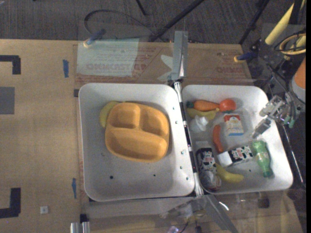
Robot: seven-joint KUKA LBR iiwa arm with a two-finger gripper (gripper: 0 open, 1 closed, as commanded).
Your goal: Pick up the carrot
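The carrot (207, 105) lies at the right bin's (286, 176) twelve o'clock edge, well apart from the gripper (270, 116), which hangs at three o'clock from it, over the bin's rim. I cannot tell the gripper's state. The small carton's (233, 125) label is too blurred to read.

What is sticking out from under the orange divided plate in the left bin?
A yellow banana-like piece pokes out at the upper left edge of the orange divided plate. The plate covers the rest of it, so its full shape stays hidden.
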